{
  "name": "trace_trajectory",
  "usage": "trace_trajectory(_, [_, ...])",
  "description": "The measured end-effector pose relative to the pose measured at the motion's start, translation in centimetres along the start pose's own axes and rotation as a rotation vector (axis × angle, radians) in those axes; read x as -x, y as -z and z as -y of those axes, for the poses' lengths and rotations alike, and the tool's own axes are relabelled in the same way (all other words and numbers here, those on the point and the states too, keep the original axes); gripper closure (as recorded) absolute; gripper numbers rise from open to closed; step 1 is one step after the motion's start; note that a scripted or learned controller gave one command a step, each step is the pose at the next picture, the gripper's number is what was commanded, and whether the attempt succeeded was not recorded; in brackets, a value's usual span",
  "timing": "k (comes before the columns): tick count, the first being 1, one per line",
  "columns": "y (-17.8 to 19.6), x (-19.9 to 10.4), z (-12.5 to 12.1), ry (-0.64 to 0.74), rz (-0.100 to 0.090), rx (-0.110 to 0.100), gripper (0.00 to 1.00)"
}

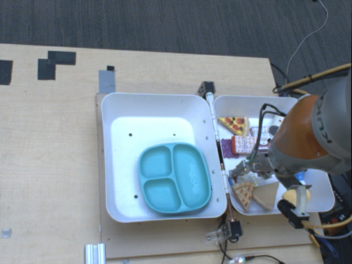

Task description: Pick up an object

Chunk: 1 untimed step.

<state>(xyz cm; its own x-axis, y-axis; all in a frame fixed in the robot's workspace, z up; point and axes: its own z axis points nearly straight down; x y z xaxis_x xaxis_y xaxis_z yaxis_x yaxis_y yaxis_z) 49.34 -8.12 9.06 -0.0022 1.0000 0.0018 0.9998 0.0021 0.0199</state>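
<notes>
End effector (248, 172) is hovering low in the right bin (328, 201), grip state can't tell, w/ pizza toy (234, 125) beyond it & teal divided plate (175, 176) off to its left.

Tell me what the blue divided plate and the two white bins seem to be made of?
Blue three-compartment plate: probably moulded plastic, with a smooth, even colour and soft rounded ridges. Left white bin and right white bin: likely thin plastic too, with glossy walls and rounded corners.
</notes>
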Motion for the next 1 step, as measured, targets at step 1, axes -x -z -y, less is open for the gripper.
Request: trace_trajectory(1, [1.28,0.26,-0.28,0.002,0.007,0.009,1.0])
